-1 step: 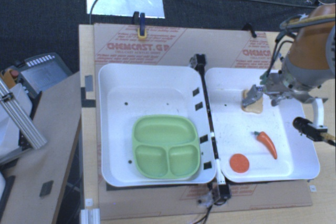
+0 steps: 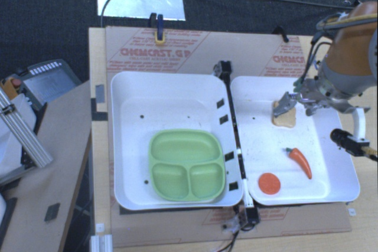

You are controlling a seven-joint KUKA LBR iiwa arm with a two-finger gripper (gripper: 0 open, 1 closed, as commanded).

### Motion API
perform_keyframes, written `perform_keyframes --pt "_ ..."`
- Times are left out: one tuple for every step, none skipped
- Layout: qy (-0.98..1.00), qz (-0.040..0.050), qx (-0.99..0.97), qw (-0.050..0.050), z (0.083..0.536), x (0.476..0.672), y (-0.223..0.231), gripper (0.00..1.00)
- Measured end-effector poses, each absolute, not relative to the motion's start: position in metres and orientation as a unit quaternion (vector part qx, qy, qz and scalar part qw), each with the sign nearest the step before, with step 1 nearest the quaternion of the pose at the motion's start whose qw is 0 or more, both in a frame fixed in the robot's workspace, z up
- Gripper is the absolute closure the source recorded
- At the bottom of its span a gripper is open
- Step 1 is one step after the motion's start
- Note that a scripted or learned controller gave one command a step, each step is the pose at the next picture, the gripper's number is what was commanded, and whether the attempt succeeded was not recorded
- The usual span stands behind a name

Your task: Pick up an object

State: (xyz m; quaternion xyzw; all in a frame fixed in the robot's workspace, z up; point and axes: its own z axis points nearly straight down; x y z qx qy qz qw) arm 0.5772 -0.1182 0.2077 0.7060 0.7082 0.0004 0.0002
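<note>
I see the gripper [image 2: 285, 107] low in the right bin [image 2: 254, 91], over a tan flat piece [image 2: 286, 120] near the back wall; I cannot tell the fingers' state. An orange pepper [image 2: 300, 162] and red disc [image 2: 270, 183] lie nearer the front, with open floor between. The arm [image 2: 348, 56] leans in from the right. A green divided tray [image 2: 187, 164] fills the left bin's [image 2: 130, 103] front.

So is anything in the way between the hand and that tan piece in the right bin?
Nothing visible. The hand sits right at the tan piece; the chili and orange disc lie nearer the bin's front.
</note>
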Motion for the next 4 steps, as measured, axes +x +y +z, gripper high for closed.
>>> perform_keyframes --pt "0.708 -0.0004 0.707 -0.001 0.152 0.569 -0.114 0.00" --pt "0.707 -0.0010 0.707 -0.001 0.095 0.563 -0.121 0.00" --pt "0.708 0.0000 0.707 0.000 0.084 0.563 -0.121 0.00" --pt "0.708 0.0006 0.706 0.001 0.095 0.564 -0.121 1.00"
